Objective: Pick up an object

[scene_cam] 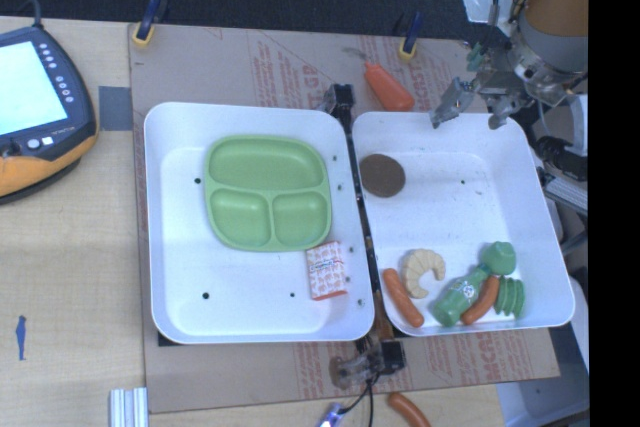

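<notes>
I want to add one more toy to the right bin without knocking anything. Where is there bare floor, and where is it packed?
The right bin has bare floor across its middle and far right, between the brown disc and the near pile. It is crowded along the near edge: sausage, croissant, green bottle, carrot and broccoli sit close together.

Robot lab: teach pendant point(35, 110) on bench, clamped board point(290, 65), white bins point(170, 215).

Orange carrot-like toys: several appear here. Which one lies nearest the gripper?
The carrot on the cardboard above the right bin, left of the gripper; the others lie along the scene's bottom.
</notes>
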